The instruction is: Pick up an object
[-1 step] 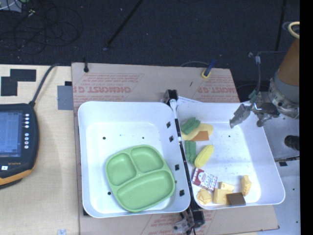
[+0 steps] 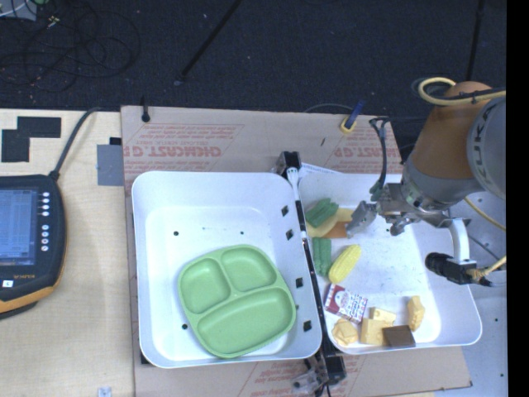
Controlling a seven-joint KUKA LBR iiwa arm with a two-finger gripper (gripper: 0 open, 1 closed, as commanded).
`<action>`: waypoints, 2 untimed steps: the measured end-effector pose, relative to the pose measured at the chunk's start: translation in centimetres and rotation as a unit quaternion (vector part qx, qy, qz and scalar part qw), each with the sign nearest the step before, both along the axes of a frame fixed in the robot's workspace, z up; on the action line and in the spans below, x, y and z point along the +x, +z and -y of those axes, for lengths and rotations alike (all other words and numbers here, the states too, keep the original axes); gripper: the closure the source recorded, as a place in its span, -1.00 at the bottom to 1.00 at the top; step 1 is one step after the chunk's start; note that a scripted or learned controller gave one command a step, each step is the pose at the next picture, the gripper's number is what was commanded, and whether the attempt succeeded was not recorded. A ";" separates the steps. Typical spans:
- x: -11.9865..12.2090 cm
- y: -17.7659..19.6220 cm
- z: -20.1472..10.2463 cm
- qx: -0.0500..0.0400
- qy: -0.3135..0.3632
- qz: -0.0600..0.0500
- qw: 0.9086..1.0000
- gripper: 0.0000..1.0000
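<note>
Camera view has my gripper (image 2: 364,218) low in the right bin (image 2: 463,325), near its upper left part. My fingers stand slightly apart with nothing between them. The nearest thing to take is the corn (image 2: 345,262), lying just below and a little left of my fingertips, apart from them. Its long axis runs on a slant, from lower left to upper right, so I judge I must close across its short width, not along it. A green piece (image 2: 321,214) lies just to my left against the divider, also near. The carton (image 2: 347,304) and yellow blocks (image 2: 372,327) sit farther off, at the bin's near edge. The left bin (image 2: 157,213) bears a green tray (image 2: 237,300), well apart from me.
</note>
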State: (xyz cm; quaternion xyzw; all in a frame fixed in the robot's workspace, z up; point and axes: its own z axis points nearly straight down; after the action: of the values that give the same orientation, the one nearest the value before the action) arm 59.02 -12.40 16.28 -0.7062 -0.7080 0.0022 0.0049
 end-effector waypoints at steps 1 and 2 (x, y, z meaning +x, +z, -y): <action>-3.6 -7.8 -1.9 -0.001 -0.003 0.003 1.000 -1.00; -6.0 -7.4 -3.5 -0.004 -0.005 0.006 1.000 -1.00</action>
State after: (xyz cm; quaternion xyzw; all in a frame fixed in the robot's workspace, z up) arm 52.99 -8.92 8.92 -0.7098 -0.7044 0.0010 -0.0023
